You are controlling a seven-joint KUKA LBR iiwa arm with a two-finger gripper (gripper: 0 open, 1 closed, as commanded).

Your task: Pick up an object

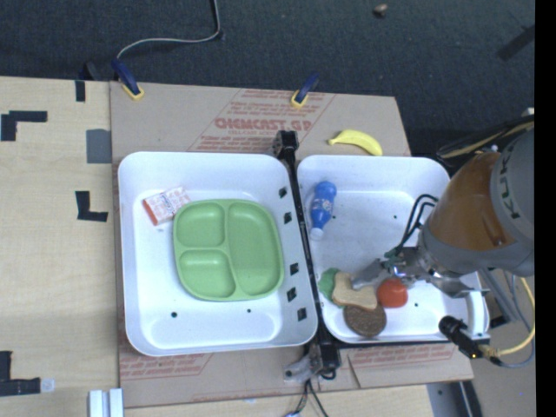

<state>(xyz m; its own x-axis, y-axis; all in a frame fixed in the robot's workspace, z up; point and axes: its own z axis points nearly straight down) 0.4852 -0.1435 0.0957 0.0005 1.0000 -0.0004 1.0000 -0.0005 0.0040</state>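
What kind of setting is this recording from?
Probably a robotics lab bench: two shallow white plastic bins clamped to a cardboard sheet, toy food such as a yellow plastic banana, and cables trailing off.

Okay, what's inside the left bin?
The left bin holds a green divided plate and a small red-and-white packet at its upper left. Whatever lies beneath the plate is covered.
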